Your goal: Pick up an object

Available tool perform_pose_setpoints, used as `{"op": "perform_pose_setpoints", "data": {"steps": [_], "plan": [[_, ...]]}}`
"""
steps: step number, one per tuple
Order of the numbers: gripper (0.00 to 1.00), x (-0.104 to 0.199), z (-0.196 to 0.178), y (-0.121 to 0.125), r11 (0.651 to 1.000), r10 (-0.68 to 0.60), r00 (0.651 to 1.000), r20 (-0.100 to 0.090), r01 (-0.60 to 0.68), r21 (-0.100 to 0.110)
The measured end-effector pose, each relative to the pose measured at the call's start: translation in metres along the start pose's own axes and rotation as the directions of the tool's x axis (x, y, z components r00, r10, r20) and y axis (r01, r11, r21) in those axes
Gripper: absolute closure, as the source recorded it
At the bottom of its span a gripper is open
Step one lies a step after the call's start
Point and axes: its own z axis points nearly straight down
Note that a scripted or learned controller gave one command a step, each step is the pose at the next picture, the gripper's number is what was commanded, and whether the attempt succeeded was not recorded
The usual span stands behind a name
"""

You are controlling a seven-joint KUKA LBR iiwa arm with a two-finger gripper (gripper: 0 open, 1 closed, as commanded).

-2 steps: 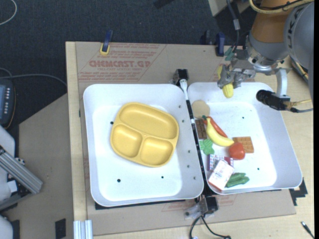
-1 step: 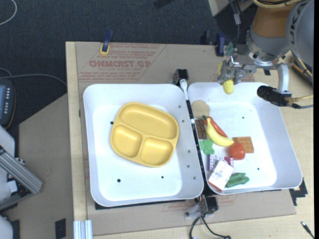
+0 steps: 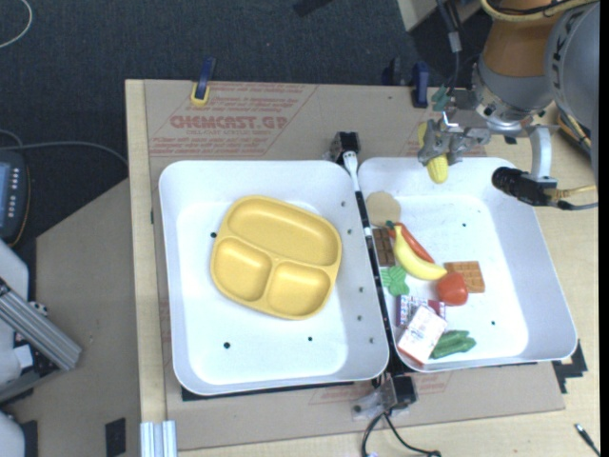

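One small yellow object (image 3: 437,168) sits pinched between the fingers of the gripper (image 3: 439,160), jaws clamped on it, above the far rim of the right bin (image 3: 533,284). It's rounded, bright yellow, lemon-like, lower end poking out below the fingertips. Arm (image 3: 521,41) comes in from upper right, wrist pointing down. Left bin (image 3: 190,331) has a yellow divided tray (image 3: 275,256).

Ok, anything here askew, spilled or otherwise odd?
Mostly tidy. The right bin's items are bunched against its left wall, and a small white box lies tilted over the near rim. The gripper has a small yellow object between its fingers, above the far rim. The yellow tray sits askew in the left bin.
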Motion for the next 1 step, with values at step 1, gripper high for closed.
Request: {"op": "perform_pose_setpoints", "data": {"steps": [1], "plan": [[1.00,0.0123,0.0050,-0.0050,1.000,-0.002,1.000,-0.001,0.002,0.002]]}}
